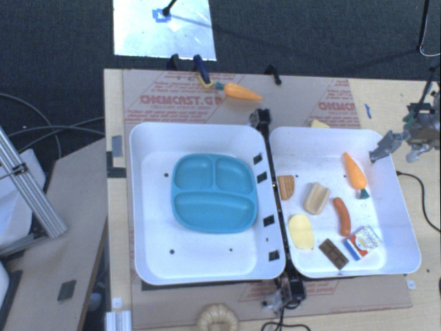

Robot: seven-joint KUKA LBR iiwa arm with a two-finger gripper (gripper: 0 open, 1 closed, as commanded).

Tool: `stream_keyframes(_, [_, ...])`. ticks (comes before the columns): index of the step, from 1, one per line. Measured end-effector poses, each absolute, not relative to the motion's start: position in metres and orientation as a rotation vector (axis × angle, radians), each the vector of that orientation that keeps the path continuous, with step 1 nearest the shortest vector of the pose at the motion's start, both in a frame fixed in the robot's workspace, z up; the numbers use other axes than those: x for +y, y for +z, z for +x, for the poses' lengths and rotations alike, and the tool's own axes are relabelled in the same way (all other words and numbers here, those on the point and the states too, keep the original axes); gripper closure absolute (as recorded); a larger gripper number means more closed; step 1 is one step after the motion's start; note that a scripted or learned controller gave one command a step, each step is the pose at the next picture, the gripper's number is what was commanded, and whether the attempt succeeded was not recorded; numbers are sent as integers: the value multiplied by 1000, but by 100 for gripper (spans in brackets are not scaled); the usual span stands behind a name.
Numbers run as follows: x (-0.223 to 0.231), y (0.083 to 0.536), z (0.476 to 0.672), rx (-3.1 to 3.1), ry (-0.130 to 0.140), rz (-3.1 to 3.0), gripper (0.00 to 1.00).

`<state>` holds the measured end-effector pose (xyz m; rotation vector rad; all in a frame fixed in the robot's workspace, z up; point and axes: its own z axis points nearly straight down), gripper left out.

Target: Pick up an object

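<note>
White plastic bins, two, are sitting side by side on a cardboard-covered bench (165,95).

Left bin (148,178): a blue divided plate (213,192) is lying at its centre.

Right bin (400,247): an orange carrot (355,172) is lying near the far right corner; a small brown bread slice (285,187) is resting against the left wall; a tan bun piece (317,198) is lying just right of it; a red sausage (342,216) is lying near the middle; a pale yellow chip-shaped piece (301,232) is sitting toward the near left; a dark brown chocolate bar (333,253) is lying by the near edge; a red, white and blue packet (362,242) is lying just right of that bar.

Bench, far edge: a second orange carrot (240,92) is lying outside the bins, beside a blue clamp (202,69).

Gripper (383,152): it is hanging over the right bin's far right edge, near the carrot but apart from it; the state of the claw cannot be told, and nothing is showing in its grasp
</note>
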<state>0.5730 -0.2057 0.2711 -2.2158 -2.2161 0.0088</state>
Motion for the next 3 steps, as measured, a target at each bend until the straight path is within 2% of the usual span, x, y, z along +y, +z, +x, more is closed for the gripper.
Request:
stream_keyframes(1, [-205,278,575,-2227,-1,-2219,0])
stream_keyframes(3, [-196,166,565,-2221,3,-2218,0])
